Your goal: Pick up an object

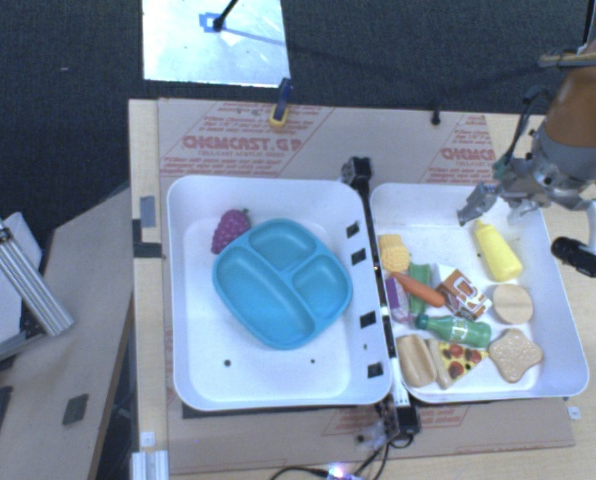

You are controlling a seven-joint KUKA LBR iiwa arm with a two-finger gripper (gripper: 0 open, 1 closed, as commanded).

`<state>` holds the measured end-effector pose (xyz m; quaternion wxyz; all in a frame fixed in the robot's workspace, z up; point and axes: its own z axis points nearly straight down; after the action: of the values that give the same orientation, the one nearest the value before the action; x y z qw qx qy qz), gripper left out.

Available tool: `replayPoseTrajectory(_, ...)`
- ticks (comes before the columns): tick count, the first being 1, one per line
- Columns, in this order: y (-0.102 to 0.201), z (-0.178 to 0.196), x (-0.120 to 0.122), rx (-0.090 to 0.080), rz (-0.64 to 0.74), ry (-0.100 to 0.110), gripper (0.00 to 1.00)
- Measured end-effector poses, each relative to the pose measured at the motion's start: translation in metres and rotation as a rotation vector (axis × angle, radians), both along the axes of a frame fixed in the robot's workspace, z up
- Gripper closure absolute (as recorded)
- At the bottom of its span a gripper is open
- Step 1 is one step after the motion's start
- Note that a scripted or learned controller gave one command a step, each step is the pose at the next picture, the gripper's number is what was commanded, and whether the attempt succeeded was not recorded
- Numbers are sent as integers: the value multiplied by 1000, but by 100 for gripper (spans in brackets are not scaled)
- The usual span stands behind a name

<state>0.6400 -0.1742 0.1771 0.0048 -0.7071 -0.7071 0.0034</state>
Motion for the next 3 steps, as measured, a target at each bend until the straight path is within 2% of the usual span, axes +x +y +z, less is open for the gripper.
replayPoseTrajectory(1,0,8,3,-2,3,-13,0)
replayPoseTrajectory(2,3,-51,-4,-1,2,-10,0)
replayPoseTrajectory(3,4,-94,-3,-2,3,-12,0)
